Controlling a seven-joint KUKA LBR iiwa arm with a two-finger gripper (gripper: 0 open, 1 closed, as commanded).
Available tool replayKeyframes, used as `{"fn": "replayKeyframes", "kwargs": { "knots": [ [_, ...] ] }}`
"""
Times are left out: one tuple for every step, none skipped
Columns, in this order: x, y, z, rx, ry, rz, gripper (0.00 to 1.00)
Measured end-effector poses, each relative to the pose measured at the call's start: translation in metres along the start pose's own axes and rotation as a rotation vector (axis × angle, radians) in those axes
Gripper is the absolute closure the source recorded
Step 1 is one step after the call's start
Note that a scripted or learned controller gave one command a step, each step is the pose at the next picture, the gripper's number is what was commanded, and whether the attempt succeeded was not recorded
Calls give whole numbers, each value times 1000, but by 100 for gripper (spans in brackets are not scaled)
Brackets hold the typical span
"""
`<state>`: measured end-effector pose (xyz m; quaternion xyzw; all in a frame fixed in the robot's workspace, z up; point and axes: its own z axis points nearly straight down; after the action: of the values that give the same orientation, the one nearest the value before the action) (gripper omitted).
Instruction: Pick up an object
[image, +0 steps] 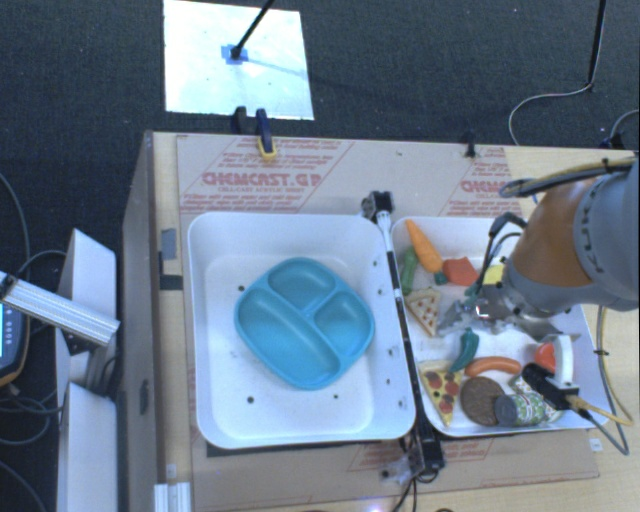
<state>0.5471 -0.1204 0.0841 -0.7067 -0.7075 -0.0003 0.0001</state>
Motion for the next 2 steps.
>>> {"fn": "replayKeyframes", "kwargs": {
  "knots": [
    [-9, -31, 0, 0, -1, 0, 0],
    [-13, 81, -1, -3, -1, -3, 0]
  ]
}}
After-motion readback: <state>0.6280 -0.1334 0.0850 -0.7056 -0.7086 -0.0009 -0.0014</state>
